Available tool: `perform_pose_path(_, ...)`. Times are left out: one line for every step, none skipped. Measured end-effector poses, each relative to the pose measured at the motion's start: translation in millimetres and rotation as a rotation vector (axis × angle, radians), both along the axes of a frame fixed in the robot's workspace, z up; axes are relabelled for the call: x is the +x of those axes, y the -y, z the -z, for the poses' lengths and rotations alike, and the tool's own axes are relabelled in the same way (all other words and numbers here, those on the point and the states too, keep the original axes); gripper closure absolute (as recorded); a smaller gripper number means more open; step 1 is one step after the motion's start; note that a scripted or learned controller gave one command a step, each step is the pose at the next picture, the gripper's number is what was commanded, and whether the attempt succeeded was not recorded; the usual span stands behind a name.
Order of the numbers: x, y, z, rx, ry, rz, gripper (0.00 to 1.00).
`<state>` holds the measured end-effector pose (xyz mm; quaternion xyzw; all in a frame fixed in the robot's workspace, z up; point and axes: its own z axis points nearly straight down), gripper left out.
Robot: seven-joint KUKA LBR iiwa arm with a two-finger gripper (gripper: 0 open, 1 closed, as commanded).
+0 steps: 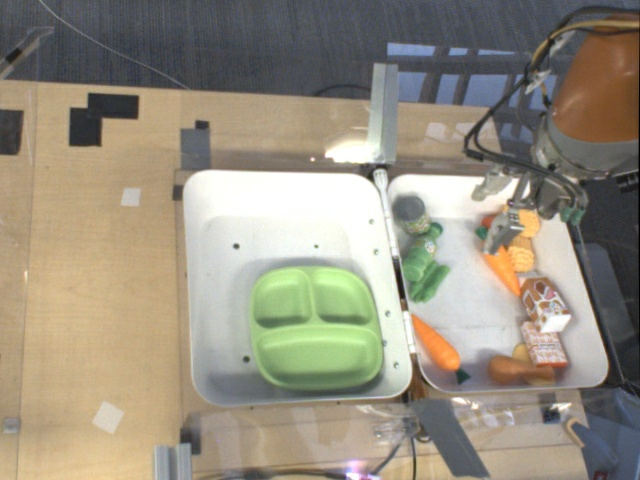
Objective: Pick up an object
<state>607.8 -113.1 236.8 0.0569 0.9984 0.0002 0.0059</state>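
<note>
just below the end effector (512, 218), a carrot (503, 270).

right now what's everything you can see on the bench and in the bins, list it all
white bins: 2, white, side by side on the bench
green divided plate: 1, light green, left bin, toward its near side
carrot: 1, orange, right bin, near-left corner beside the divider
second carrot: 1, orange, right bin, middle right, under the hand
green toy vegetables: a small cluster, green, right bin by the divider
grey round item: 1, grey, right bin, far-left corner
small cartons: 2, red-brown and white, right bin, right side
brownish sausage-like item: 1, orange-brown, right bin, near edge
arm: 1, grey with orange band, over the right bin
hand: 1, low over the right bin's far right
</note>
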Motion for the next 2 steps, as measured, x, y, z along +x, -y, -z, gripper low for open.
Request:
perform_pose_path(-36.4, 39.9, 113.8, 0.001, -0.013, -0.052, 0.00)
perform_pose_path(-27.8, 37.4, 147.3, -0.003, 0.003, -0.058, 0.00)
